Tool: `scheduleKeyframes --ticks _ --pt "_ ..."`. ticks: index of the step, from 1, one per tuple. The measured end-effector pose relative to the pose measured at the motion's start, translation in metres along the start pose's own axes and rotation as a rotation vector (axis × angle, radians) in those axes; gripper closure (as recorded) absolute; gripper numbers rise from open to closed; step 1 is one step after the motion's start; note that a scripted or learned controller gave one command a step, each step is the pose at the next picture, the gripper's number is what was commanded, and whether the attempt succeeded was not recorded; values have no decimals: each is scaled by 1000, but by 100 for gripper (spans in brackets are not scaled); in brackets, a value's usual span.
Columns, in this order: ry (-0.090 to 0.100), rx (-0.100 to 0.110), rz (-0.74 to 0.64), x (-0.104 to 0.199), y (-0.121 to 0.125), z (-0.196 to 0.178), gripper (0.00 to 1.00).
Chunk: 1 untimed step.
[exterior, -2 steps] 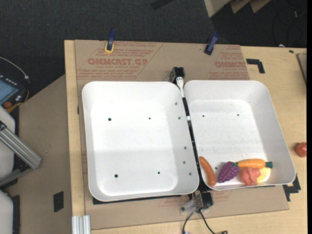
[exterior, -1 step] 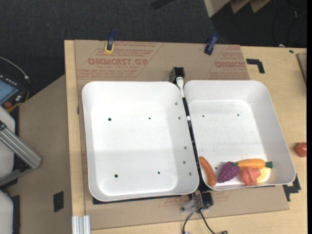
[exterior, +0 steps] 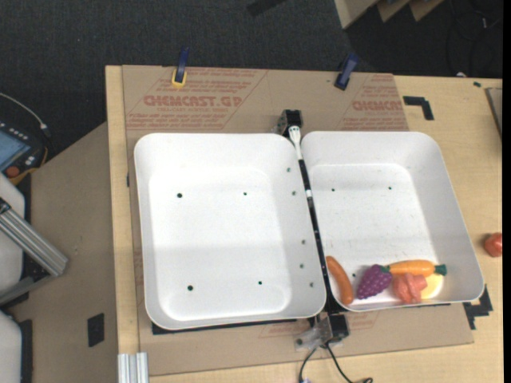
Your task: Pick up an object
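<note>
**Toys bunched in the near corner of the right bin, no grab yet**

I take the right bin (exterior: 383, 158) as my landmark. Everything worth picking sits along its near edge, toward the bottom of my view: a sausage (exterior: 339, 280) by the near left corner, close to the seam between the two bins; a bunch of purple grapes (exterior: 373, 282) just beside it; then a carrot (exterior: 415, 267) lying across the top of a reddish piece (exterior: 406, 287) and a pale yellow piece (exterior: 432, 287) that I can't identify with confidence.

I can't tell how the gripper stands, open or closed, so I won't guess; from what I have on screen, nothing has been lifted.

The arm comes in from the right, so the pile lies toward the bin's near rim, and the carrot end is the closest to that side. The sausage's long axis runs roughly front to back, tilted a little; the carrot's runs left to right. I judge the sausage the cleaner target, since it lies slightly apart from the rest, though the bin wall beside it could crowd the approach.

The left bin (exterior: 215, 230) shows only its bare white floor. A small red thing (exterior: 493, 245) sits on the bench outside the right bin, off its right edge.
</note>
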<state>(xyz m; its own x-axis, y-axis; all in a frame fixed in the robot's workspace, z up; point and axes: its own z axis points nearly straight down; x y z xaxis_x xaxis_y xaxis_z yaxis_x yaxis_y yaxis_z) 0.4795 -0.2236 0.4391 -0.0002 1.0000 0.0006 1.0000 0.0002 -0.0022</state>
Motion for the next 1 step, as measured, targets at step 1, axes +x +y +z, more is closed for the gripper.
scheduleKeyframes --ticks 1 --pt "0 0 0 0 0 7 100"
